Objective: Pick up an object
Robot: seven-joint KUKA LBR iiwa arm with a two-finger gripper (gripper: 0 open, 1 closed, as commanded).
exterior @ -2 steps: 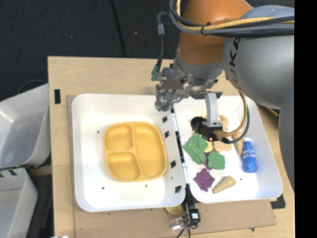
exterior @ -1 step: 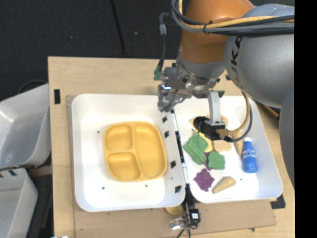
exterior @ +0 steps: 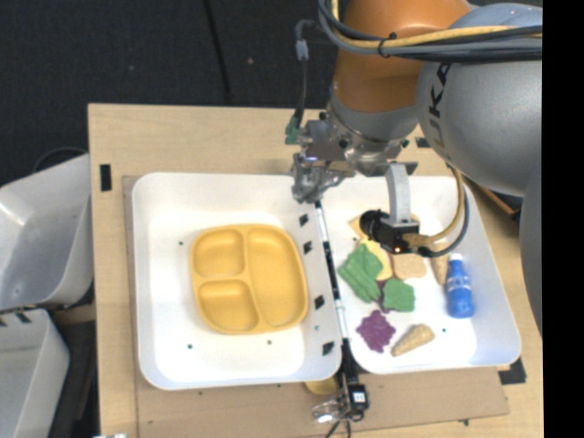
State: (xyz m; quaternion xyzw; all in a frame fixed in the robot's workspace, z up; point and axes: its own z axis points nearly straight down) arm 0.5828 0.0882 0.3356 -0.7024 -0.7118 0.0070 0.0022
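Hovering at the far edge of the bins, my gripper (exterior: 310,185) sits right over the divider (exterior: 328,286) where the left bin (exterior: 160,354) meets the right bin (exterior: 497,336). From this slant I cannot tell whether it is released or clenched, so I claim no hold on anything. The things worth picking lie in the right bin: a large green piece (exterior: 362,270) and a smaller green piece (exterior: 399,294) touching each other near the bin's middle, a purple piece (exterior: 375,329) and a tan cone (exterior: 412,338) toward the near edge, and a blue bottle (exterior: 459,286) by the right edge. A yellow divided plate (exterior: 248,277) takes up the middle of the left bin. My worry is the descent: dropping straight from here, I judge I would strike the divider rather than any object. Among the crowded pieces I could also nudge a neighbour or pinch two at once — and the flat ones offer little to grip.
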